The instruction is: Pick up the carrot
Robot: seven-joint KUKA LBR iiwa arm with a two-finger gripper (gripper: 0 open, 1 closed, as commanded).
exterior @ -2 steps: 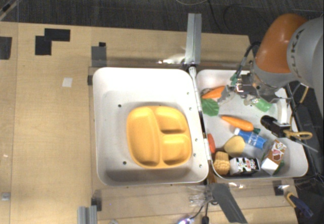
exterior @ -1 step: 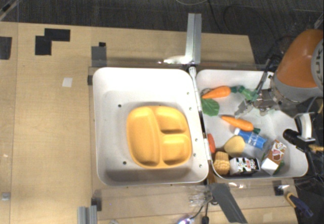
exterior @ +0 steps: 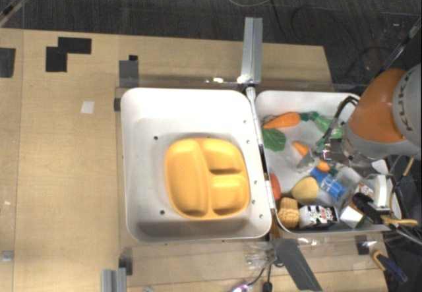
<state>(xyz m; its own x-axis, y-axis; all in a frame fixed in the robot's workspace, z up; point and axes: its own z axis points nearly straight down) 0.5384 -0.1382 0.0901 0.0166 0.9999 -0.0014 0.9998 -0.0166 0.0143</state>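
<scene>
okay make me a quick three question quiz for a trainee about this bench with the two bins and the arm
1. True or false: the yellow divided tray lies in the same bin as the carrot.
2. Which bin is the arm's hand over: A the left bin, B the right bin, C neither?
3. Fill in: the carrot lies near the right bin's ____ edge, as seen in the camera view.

Key
1. False: the tray is in the left bin, the carrot in the right.
2. B
3. top: it lies apart from the hand, up and to the left of it.
</scene>
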